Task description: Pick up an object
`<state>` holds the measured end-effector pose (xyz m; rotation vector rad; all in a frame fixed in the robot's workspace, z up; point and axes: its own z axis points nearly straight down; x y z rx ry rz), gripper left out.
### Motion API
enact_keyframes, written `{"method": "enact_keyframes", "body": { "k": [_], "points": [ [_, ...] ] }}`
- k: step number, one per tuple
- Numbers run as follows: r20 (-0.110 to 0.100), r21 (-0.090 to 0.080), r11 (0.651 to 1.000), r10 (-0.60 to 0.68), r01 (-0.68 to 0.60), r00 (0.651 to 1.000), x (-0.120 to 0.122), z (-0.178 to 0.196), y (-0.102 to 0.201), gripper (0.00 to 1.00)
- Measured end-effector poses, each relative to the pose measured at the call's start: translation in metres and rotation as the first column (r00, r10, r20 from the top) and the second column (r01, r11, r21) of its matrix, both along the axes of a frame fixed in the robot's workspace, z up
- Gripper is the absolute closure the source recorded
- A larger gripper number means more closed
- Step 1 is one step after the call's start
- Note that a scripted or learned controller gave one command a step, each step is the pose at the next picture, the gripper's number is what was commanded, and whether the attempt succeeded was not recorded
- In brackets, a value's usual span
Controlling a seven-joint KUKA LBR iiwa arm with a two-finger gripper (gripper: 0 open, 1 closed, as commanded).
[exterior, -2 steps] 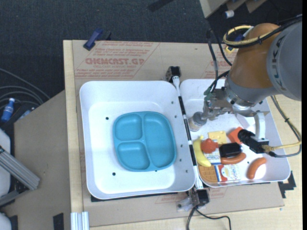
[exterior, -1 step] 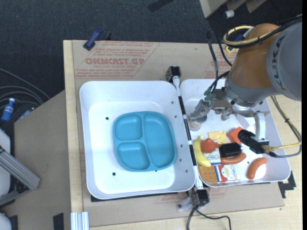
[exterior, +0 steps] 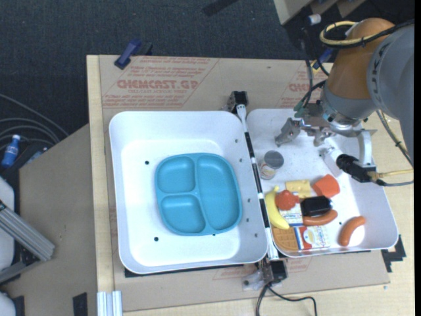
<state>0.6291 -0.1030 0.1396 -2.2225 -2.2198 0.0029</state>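
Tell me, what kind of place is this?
Probably a robot lab. A grey robot arm reaches over two white bins on a workbench, toy food fills one, and loose cables lie on the floor.

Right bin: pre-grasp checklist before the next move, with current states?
1. Grey two-finger gripper over the white right bin: ok, at its far end.
2. Gripper holding nothing: ok, nothing seen between its fingers.
3. Targets present: ok, small grey-lidded jar, orange block, sausage.
4. Targets separated: not ok, yellow banana, black item and others crowd together.
5. Blue divided tray out of the path: ok, in the left bin.
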Motion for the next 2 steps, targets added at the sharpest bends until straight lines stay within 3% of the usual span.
{"method": "enact_keyframes", "body": {
  "k": [1,2],
  "points": [
    [-0.002,0.002,1.000,0.001,-0.001,1.000,-0.001,-0.056,0.002,0.00],
    [0.000,0.002,1.000,0.001,-0.001,1.000,0.000,-0.045,0.002,1.00]
  ]
}}
